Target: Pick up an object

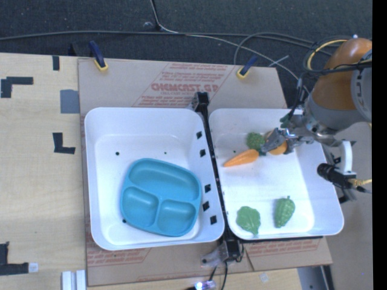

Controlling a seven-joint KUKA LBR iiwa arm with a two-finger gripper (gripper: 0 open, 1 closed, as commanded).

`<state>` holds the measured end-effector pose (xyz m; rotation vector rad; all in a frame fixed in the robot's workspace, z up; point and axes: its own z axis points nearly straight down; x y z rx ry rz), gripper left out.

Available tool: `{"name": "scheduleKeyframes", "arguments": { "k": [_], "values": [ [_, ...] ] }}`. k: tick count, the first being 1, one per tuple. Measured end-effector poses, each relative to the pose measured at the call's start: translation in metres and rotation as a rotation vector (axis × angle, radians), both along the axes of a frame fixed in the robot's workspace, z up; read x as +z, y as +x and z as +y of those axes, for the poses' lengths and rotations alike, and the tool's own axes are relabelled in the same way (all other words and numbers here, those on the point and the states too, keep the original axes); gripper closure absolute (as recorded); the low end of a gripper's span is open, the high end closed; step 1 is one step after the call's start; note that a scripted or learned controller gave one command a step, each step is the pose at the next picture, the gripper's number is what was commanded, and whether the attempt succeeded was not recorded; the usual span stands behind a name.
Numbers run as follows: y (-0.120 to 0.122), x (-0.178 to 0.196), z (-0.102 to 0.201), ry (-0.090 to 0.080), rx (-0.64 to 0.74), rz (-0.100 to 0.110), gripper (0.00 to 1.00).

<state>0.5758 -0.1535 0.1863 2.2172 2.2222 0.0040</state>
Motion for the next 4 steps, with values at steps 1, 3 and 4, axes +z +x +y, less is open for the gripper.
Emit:
{"name": "scheduleKeyframes", "arguments": {
  "k": [1,3,4],
  "values": [
    [0.001,0.053,0.001,-0.001,0.0,-0.001,1.0],
    [0.0,0.055,0.114,0.001,0.005,0.005,1.0],
    [-0.01,0.04,0.163,0.001,0.003,0.007,1.0]
  ]
}}
